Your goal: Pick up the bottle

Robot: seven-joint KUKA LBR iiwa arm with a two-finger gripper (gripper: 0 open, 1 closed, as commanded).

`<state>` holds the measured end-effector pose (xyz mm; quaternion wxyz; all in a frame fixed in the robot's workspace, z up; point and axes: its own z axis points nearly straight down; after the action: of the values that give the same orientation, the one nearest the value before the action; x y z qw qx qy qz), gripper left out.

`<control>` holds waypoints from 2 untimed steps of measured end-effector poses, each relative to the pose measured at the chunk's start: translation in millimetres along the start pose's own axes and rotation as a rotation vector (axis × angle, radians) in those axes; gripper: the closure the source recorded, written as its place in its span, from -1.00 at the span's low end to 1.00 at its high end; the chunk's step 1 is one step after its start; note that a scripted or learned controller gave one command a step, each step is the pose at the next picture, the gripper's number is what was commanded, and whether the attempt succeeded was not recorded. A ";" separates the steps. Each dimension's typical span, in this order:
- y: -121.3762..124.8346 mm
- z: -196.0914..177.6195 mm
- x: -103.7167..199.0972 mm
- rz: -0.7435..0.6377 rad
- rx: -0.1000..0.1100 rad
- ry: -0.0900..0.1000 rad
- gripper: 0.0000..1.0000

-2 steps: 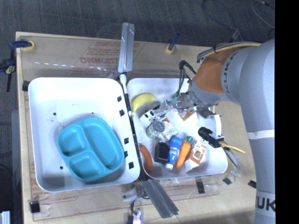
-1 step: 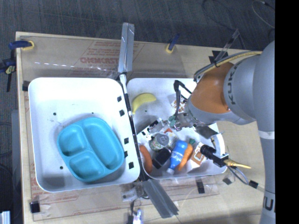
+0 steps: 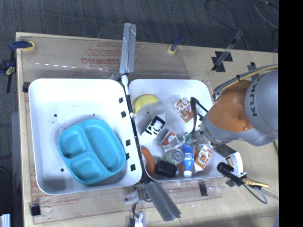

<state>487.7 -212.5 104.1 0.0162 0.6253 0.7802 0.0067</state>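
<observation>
White plastic forms the two shallow bins on the bench, and they stand side by side with their inner walls touching. The left bin [image 3: 42,126] holds a blue divided tray [image 3: 92,150], which lies tilted toward the lower part of the bin. The right bin [image 3: 161,86] is crowded with small things. A yellow banana-shaped object [image 3: 144,101] lies near its upper left corner, and below it there is a black and white box [image 3: 155,125]. An orange-red rounded object [image 3: 147,159] lies against the dividing wall at the lower left, and just beside it is a black object [image 3: 165,168]. Several small packets with orange and white print [image 3: 182,109] are spread in the middle and on the right side. The bottle [image 3: 188,159] lies in the lower part of the right bin; it has a blue body and a white cap that points toward the near wall, and a round metal can [image 3: 177,155] is just beside it on the left. The grey arm with the orange band [image 3: 227,115] reaches in from the right and hangs over the right side of this bin. The gripper [image 3: 193,138] is low among the things, directly above the bottle's upper end and very near to it. I cannot tell how the tool stands, wide or narrow, because the wrist and the clutter hide it, and I cannot see the bottle held by it.
</observation>
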 end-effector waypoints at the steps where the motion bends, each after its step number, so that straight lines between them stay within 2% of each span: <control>1: 23.3 12.2 30.9 0.106 0.031 0.014 -1.00; 2: 23.6 2.9 29.8 0.101 0.031 0.013 1.00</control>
<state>504.4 -178.3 101.4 0.0011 0.6642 0.7476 -0.0006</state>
